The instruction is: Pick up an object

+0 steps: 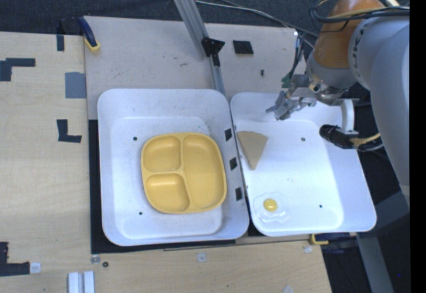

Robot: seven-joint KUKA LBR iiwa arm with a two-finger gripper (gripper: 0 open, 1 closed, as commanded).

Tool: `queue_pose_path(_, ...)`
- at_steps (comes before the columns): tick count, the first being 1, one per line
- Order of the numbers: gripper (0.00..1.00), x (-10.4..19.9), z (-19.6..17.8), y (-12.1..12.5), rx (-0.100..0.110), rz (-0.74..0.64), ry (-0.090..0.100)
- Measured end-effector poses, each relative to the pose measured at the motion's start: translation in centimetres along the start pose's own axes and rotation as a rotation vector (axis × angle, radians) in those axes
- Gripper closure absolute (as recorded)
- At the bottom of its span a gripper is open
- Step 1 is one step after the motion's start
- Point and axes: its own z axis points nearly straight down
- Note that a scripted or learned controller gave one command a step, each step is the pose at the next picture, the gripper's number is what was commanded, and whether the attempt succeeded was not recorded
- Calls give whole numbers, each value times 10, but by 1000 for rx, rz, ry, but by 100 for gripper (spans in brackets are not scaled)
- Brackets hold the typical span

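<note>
Since nothing was seen in gripper, judged step as approach, pick not yet made. Weighed targets big to small. Ruled out left bin for now: held only plate, yellow, three-part, lying flat, well apart from gripper, probably too wide and low to pinch except at rim. Favoured right bin, with gripper already above its far left corner. Noted wedge there, tan, flat, near the wall shared with left bin and nearest to gripper; judged best pick. Would have needed a short shift toward near-left, then a straight descent, closing across the narrow tip end, keeping clear of bin wall. Flagged risk: thin flat piece, likely to slide or get pushed against wall instead of lifting. Noted egg at near side of right bin, small, very flat white with yellow yolk; judged harder, grip on yolk only.

Saw arm reaching in from right, bent over far edge of right bin, orange band up top, wrist angled down and left. Hung gripper above bin floor, apart from wedge. Could not tell gripper open or closed at this angle.
</note>
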Motion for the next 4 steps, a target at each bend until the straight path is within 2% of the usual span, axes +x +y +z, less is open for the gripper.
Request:
queue_pose_path(1,100,5,-63,-2,-2,0,-1)
queue_pose_path(2,100,5,-87,-1,1,1,0)
queue_pose_path(3,100,68,-81,-6,5,-4,1)
queue_pose_path(4,100,117,-69,-16,6,-3,1)
